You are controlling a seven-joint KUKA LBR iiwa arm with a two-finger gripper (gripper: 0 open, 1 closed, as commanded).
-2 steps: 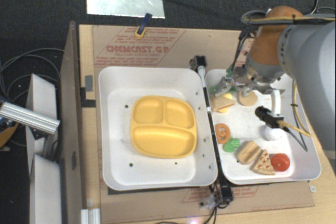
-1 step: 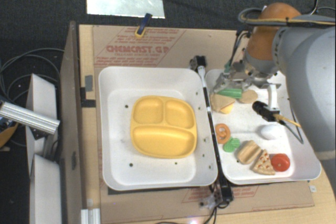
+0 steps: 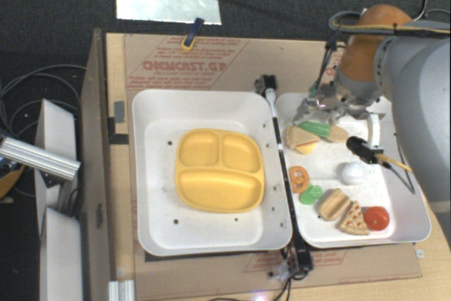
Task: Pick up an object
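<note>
The right bin [image 3: 417, 220] holds several toy foods. At its far left lie a green piece [image 3: 317, 129] and a pale yellow cheese wedge [image 3: 303, 142], with a tan piece [image 3: 339, 134] beside them. My gripper [image 3: 325, 113] hangs low right over the green piece, at the bin's far end. Nearer the front lie a white ball [image 3: 351, 172], an orange ring [image 3: 299, 178], a small green lump [image 3: 310, 194], a bread roll [image 3: 332, 204], a pizza slice [image 3: 354, 219] and a red tomato [image 3: 377, 218].
The left bin [image 3: 151, 151] carries a yellow divided plate [image 3: 218, 170]. A black divider rail [image 3: 280, 151] runs between the bins. The grey arm [image 3: 416, 88] fills the space over the right bin's far right corner.
</note>
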